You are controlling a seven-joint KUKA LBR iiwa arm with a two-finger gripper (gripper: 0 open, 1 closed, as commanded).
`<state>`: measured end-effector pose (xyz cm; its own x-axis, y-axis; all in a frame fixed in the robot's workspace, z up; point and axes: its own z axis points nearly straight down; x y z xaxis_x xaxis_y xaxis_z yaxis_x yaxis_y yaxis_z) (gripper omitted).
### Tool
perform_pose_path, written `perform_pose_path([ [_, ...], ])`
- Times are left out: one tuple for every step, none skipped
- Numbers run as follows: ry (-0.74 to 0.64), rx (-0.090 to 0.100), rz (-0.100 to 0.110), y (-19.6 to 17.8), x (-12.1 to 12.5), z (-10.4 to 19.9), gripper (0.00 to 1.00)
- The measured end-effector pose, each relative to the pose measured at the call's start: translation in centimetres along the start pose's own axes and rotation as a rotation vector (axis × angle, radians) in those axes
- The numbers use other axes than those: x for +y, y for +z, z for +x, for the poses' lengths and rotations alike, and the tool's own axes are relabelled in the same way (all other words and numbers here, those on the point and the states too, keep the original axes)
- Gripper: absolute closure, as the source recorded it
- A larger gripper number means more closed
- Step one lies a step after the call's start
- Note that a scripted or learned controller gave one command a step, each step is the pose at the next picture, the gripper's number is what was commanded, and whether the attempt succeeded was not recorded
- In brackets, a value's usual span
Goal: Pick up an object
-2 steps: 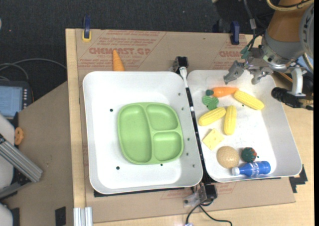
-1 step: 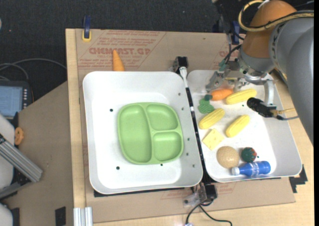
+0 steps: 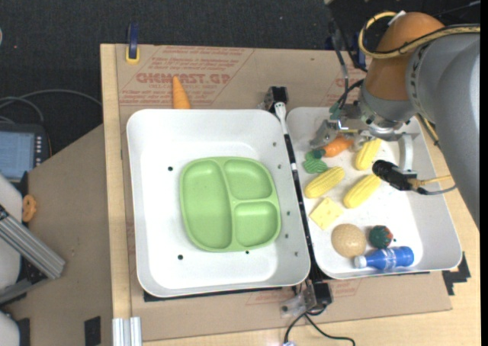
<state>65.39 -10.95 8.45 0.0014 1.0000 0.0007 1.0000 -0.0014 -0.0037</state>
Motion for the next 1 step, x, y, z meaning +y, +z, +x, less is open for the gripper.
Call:
perform_pose_path([
  [0.003, 0.001, 0.006, -0.93, -0.14, -0.06, 1.0],
])
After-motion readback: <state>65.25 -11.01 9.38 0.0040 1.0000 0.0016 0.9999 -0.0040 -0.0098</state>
